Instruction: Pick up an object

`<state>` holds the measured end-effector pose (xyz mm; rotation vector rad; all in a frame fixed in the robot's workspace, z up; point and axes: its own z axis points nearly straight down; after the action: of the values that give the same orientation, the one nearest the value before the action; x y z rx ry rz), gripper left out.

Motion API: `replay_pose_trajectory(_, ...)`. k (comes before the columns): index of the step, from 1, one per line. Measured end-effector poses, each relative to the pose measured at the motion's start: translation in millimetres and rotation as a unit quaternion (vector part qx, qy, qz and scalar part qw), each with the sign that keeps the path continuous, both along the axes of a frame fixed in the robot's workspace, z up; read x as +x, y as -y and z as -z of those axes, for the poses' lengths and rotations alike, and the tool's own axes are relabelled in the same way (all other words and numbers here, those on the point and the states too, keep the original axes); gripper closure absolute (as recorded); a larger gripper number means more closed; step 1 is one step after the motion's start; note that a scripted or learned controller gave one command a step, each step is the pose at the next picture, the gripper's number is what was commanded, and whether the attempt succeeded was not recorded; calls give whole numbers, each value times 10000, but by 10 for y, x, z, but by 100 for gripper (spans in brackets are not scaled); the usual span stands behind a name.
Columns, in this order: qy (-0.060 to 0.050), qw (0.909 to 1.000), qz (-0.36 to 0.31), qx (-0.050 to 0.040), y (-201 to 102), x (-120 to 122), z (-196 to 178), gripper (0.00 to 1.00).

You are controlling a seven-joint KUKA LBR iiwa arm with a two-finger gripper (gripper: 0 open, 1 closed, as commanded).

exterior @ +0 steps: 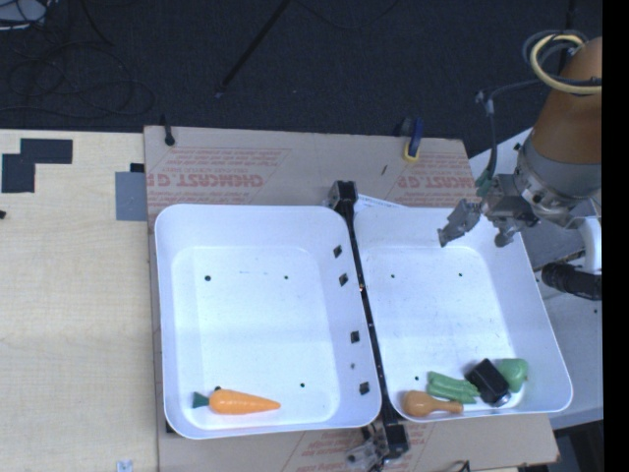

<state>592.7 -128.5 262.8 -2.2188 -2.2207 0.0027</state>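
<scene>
An orange toy carrot (243, 401) lies at the near left corner of the left bin (177, 303). In the right bin (536, 308), along its near edge, lie a tan pear-shaped piece (430, 405), a green pod-like toy (451, 386), a black block (488, 381) and a green piece (513, 370) behind it. My gripper (482, 226) hangs above the far right corner of the right bin, well away from those objects. Its two dark fingers are spread apart with nothing between them.
A black divider strip (356, 308) runs between the two bins. Brown cardboard (295, 165) lies under the bins. The arm's orange band and grey wrist (565, 136) stand at the right edge. A blue clip (414, 138) sits at the cardboard's far edge.
</scene>
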Motion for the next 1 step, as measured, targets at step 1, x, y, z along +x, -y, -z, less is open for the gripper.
replay_pose_trajectory(1, 93, 10000, -16, -30, 257, 196, -1482, 0)
